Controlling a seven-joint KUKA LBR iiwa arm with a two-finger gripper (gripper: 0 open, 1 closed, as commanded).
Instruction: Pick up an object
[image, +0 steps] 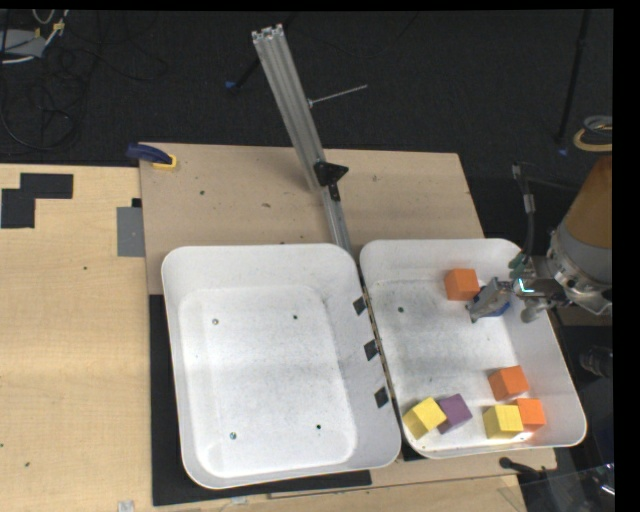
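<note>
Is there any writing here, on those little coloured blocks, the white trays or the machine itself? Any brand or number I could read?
None can be read.
The blocks, such as the orange block and the purple block, show plain faces.
The right bin and left bin carry only dark specks, no letters.
The gripper and arm show no legible label; any marking is too small to tell.

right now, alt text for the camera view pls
The gripper hovers low in the right bin beside an orange block. Five more blocks, orange, yellow and purple, cluster at that bin's near edge. The left bin sits alongside.
</note>
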